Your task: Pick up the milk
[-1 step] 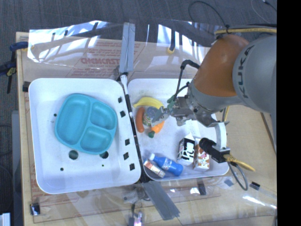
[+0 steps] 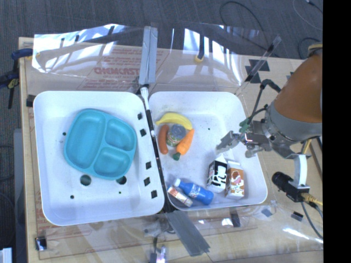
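Note:
The milk (image 2: 218,175) is a small carton with black and white cow patches. It stands in the right bin (image 2: 211,107), near the front right corner, touching a brown and red carton (image 2: 235,183) on its right. My gripper (image 2: 239,146) hangs over the right side of that bin, a little behind and to the right of the milk. It is open, with nothing between its fingers.
In the right bin, a blue bottle (image 2: 194,192) lies at the front, and a banana (image 2: 174,119), a carrot (image 2: 185,142), a can (image 2: 175,134) and a reddish sausage (image 2: 163,139) cluster at the left. The left bin (image 2: 49,163) holds a blue divided plate (image 2: 101,143).

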Controlling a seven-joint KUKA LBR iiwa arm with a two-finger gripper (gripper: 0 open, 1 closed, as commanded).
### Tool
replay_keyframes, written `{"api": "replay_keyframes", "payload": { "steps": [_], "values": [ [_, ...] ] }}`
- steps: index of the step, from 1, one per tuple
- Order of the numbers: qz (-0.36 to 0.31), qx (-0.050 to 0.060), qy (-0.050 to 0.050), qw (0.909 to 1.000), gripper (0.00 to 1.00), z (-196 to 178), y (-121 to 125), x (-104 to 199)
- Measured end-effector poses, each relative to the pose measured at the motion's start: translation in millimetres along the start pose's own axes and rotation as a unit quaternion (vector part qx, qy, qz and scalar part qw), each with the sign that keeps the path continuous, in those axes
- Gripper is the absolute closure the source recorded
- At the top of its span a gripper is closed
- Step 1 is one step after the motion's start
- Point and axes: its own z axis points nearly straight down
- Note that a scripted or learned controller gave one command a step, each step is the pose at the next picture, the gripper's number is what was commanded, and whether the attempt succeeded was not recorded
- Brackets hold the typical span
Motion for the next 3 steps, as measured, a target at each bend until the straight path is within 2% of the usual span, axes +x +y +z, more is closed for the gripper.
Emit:
{"api": "replay_keyframes", "payload": {
  "steps": [1,2,3],
  "values": [
    [0.007,-0.008,-0.002,0.9999,0.00,147,5,-7],
    [0.005,-0.010,-0.004,0.9999,1.00,136,7,-8],
    [0.004,-0.010,-0.003,0.9999,0.00,136,7,-7]
  ]
}}
